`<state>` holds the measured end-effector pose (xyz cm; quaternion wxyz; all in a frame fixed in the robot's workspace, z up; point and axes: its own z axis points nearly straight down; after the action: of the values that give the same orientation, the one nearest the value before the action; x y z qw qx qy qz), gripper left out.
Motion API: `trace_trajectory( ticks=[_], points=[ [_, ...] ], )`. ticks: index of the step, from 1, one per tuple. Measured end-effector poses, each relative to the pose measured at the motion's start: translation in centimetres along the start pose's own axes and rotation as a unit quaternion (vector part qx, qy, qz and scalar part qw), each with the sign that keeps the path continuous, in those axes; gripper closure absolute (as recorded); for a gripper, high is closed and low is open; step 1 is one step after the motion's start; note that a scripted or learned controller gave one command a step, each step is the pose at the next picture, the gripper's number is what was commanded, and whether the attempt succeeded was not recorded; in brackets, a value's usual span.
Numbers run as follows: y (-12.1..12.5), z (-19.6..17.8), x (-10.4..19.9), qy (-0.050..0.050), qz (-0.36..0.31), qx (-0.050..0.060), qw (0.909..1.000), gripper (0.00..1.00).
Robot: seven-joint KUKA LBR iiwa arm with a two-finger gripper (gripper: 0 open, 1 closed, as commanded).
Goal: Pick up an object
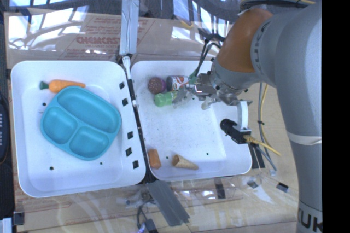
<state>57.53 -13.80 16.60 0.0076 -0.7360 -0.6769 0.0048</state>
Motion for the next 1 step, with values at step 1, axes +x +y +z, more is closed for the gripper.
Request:
trace_trajectory(
  ticks=[1],
  points=[
    [3.55,7.54,4.09,-0.001,0.024,-0.006,0.9997,0.0]
  ],
)
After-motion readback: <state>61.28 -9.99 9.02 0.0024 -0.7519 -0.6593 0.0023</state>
